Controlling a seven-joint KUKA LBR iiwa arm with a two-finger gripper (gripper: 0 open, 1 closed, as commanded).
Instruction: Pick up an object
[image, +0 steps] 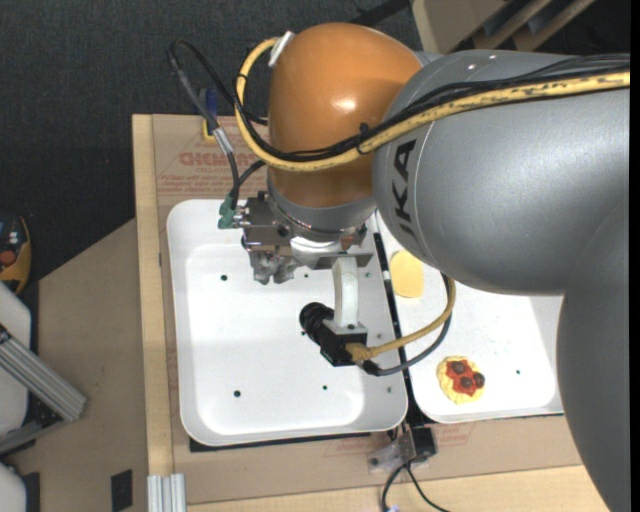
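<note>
the yellow piece (408, 274) lay well apart, to the view's right of the gripper (268, 262); whether the gripper was open could not be told.

The camera sits fixed above the bench (150, 300), looking down at a slant from the near side. It stands close. The left bin (190, 340) shows whole, the right bin (520, 395) in part, behind the arm (520, 170), which enters from the right, large and near the lens. The gripper (268, 268) is seen from above.
</note>
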